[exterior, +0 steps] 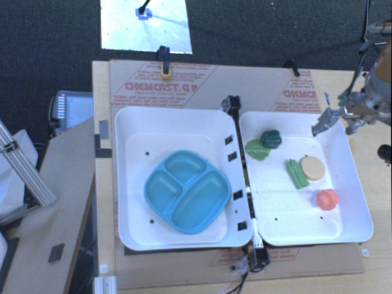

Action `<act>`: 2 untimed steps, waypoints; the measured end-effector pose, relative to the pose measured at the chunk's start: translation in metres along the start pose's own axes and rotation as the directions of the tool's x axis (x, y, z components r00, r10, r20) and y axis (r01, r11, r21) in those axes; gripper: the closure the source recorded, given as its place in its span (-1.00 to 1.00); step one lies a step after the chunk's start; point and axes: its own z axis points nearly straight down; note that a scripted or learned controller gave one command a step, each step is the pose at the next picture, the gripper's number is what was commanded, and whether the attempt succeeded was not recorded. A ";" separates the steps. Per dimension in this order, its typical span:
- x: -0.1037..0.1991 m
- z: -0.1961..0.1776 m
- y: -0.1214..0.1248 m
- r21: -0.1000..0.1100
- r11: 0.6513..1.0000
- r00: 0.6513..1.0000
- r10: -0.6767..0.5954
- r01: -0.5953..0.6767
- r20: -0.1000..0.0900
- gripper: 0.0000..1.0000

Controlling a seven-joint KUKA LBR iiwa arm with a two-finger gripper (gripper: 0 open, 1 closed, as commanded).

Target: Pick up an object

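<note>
Camera view looks down on two white bins set side by side on the bench. The left bin (pixel 131 182) holds a blue divided plate (pixel 187 192) near the frame's centre. The right bin (pixel 352 188) holds the loose items: a dark green piece (pixel 271 139) touching a lighter green leaf-like piece (pixel 257 150) toward its upper left, a green ridged strip (pixel 297 173) just beside a tan round piece (pixel 313 168) in the middle, and a pink-red round piece (pixel 327 199) lower right.

The gripper (pixel 323 124) sits at the upper right of the frame, above the far right corner of the right bin, with the arm running off the right edge. Nothing lies between its fingers, and it is well apart from every item, so the pick appears not yet begun: choosing an item, descending, closing and lifting all seem left to do.

Whether the gripper is open or closed cannot be told; its end is small, seen at a slant and partly merged with the wrist hardware. Most of the arm is cut off by the frame edge. What the small items actually are is hard to make out.
</note>
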 end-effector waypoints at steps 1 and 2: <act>0.003 0.043 -0.006 0.002 1.000 1.000 0.001 -0.001 -0.001 -1.00; -0.001 0.104 -0.003 0.003 1.000 1.000 0.002 -0.002 -0.001 -1.00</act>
